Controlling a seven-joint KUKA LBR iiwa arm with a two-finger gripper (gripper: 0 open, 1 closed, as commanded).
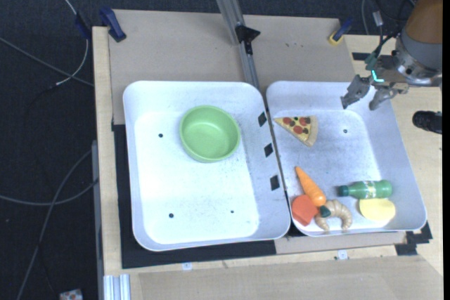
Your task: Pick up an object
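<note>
I see the gripper (pixel 367 93) spread and holding nothing, over the right bin's (pixel 394 144) far right corner. The pizza slice (pixel 299 128) lies nearest, to its left. Carrot (pixel 309 184), bottle (pixel 364 189) and the other pieces cluster at the near edge, well apart.

Arm (pixel 425 31) cut off at right edge
</note>
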